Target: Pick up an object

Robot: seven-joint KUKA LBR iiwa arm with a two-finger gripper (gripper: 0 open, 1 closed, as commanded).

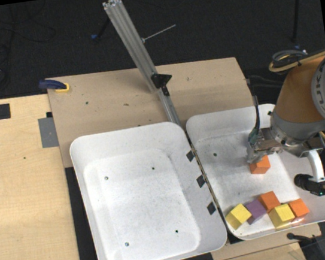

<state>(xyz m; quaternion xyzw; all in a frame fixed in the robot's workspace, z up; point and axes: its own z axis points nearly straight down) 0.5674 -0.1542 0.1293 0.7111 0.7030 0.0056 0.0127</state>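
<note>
An orange block (260, 165) is in the right bin (223, 129), near its right wall. My gripper (259, 153) reaches down from the right and ends right at the top of this block, touching or nearly touching it. The wrist hides how the block and the gripper meet. Several more blocks are bunched along the bin's front edge: a yellow one (238, 214), a purple one (256, 209), an orange one (270, 200), another yellow one (281, 216) and another orange one (299, 208).
The left bin (89, 167) adjoins the right one, with black clips (199, 180) along the shared rim. A slanted metal rail (138, 51) rises behind the bins. The arm's orange band (297, 97) overhangs the right bin's far right corner.
</note>
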